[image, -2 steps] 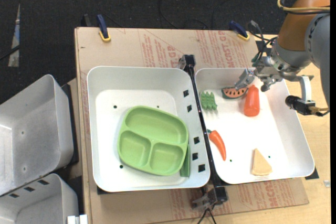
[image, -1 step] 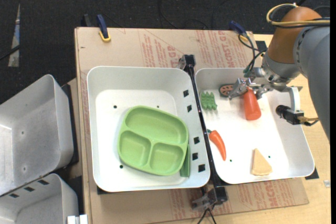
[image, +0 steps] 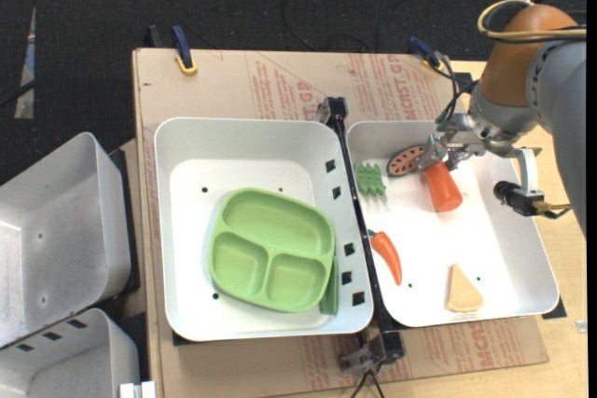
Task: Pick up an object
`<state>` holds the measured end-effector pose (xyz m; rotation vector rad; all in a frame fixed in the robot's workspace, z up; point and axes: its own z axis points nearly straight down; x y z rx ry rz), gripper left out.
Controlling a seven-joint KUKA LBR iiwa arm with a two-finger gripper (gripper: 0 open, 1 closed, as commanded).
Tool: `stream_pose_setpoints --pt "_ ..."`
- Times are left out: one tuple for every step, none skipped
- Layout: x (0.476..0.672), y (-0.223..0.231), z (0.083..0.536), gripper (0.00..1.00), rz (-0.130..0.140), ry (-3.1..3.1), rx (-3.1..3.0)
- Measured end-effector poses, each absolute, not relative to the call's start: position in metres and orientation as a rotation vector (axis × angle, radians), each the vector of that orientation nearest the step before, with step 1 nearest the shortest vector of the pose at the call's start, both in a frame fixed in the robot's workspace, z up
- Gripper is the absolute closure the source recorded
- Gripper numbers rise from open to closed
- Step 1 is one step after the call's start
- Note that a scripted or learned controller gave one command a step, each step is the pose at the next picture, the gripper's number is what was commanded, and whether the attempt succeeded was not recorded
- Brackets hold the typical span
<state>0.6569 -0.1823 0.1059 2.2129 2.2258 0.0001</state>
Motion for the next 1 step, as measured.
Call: stream_pose_setpoints --pt "0.6515 -0.1788 0.1526 1.00 0.005 2.222 2.214"
